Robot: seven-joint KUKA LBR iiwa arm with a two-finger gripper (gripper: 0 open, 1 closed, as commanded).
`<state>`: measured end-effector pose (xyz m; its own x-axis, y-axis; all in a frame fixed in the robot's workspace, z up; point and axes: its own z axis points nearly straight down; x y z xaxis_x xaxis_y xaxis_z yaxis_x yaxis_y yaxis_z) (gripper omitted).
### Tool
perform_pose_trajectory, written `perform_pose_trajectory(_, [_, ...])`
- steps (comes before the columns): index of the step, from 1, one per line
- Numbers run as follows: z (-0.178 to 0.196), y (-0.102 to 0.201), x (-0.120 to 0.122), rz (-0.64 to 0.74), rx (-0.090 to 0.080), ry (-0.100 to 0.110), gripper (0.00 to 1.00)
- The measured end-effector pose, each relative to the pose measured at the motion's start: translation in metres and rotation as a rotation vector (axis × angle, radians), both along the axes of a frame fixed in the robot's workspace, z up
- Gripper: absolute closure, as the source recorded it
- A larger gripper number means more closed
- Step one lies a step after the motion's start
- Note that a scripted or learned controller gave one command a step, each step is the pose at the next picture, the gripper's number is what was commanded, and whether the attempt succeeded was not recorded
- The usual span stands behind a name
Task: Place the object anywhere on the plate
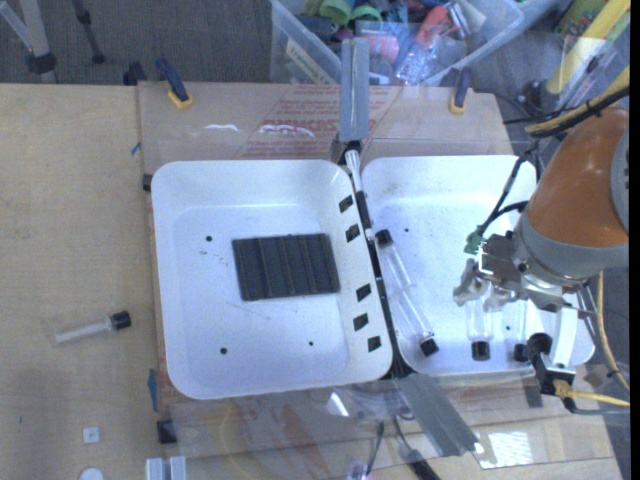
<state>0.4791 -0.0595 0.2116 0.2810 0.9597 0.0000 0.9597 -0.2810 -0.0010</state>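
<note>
Fingers [480,346] look spread: two pale prongs w/ dark tips point down at the floor of the right bin [440,193], white bin floor showing between them, nothing pinched. So the gripper [500,348] is empty as far as the view shows. It sits low near the front edge of the right bin, under the grey arm [580,208] w/ its orange band.

The object, a clear tube [405,293] w/ a black cap at its near end, lies flat in the right bin, close along the divider btw the bins, running from back to front at a slight slant. It's beside the gripper, to the camera's left, apart from the fingertips, not touching.

The plate [286,266], a dark ridged rectangle, lies in the middle of the left bin [180,203], nothing on it.

Progress: judged from this, the task is at the start or thereabouts. No grasp made, object not lifted, plate bare. Left to do: shift over to the tube, close on it, lift, carry across the divider, set down anywhere on the plate. The tube being thin, clear and close to the bin wall prob. makes the pick the hard part.
</note>
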Motion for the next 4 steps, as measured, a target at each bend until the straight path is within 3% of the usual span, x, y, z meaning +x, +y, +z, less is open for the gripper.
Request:
perform_pose_trajectory(1, [0.047,0.078,0.0,0.481,-0.001,-0.001,1.0])
perform_pose_trajectory(2, [0.06,0.141,0.033,0.242,-0.001,-0.001,1.0])
perform_pose_trajectory(3, [0.029,0.201,0.011,0.145,0.0,0.005,1.0])
perform_pose_trajectory(4, [0.175,0.225,0.046,-0.173,-0.002,0.0,1.0])
